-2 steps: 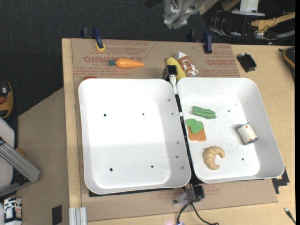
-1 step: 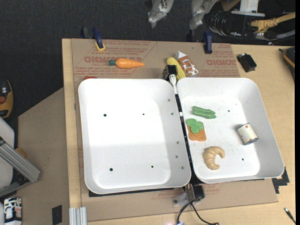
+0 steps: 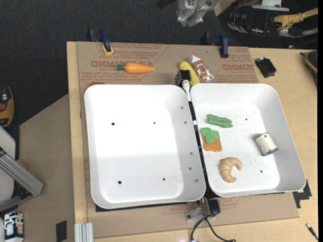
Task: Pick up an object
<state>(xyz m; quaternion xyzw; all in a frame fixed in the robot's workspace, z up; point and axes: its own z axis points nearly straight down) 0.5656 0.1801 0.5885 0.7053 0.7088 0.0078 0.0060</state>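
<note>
Two white bins are sitting side by side on a cardboard-covered bench [image 3: 151, 221], their inner rims touching down the middle. The left bin [image 3: 101, 135] is showing only small dark dots on its floor. The right bin [image 3: 282, 135] is holding four things: a green pea pod [image 3: 219, 120] is lying toward its far left, a toy slice with a green top and orange base [image 3: 211, 139] is lying just nearer, close against the left wall, a croissant [image 3: 230, 169] is resting toward the near side, and a small white cylinder [image 3: 266, 143] is lying well apart on the right. Beyond the bins, a toy carrot [image 3: 137, 68] is lying on the cardboard at far left, and a corn cob [image 3: 186, 69] and a small orange carton [image 3: 201, 70] are sitting together just behind the seam. The gripper [image 3: 194, 6] is hanging at the far edge of the view, well away from both bins, blurred; whether its jaws are parted or closed cannot be told, and nothing is seen between them.
</note>
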